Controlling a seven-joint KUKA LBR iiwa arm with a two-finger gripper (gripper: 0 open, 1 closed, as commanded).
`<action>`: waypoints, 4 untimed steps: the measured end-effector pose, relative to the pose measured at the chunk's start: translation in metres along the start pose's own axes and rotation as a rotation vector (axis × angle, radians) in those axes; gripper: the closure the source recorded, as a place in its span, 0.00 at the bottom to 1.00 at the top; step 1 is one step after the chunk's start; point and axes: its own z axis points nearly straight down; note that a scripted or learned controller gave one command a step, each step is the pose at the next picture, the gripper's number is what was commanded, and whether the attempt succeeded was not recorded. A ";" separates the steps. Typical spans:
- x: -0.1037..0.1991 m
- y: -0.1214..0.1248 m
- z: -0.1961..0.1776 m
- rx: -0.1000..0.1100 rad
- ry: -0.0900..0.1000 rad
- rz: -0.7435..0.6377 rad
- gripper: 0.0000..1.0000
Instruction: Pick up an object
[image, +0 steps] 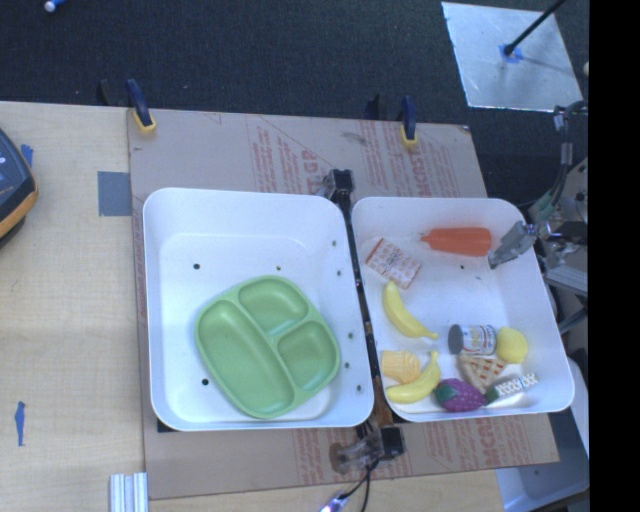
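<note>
Nearest to us, along the front wall of the right bin, we see a crowd of small toy foods: a purple grape bunch, a waffle piece, a corn piece and a curved banana, all touching or just beside each other. A second banana lies alone nearer the middle, and an orange carrot rests at the far wall. The left bin holds a green divided tray. We see the gripper just beside the carrot, at its right end, and we cannot tell its state. We judge the carrot light, stiff plastic, somewhat slippery, so it is best pinched across its thick middle.
</note>
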 end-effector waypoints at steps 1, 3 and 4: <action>0.049 0.089 0.043 0.000 -0.001 -0.001 0.00; 0.084 0.026 0.175 0.002 0.000 0.001 0.00; 0.071 -0.027 0.175 0.001 0.001 0.001 0.00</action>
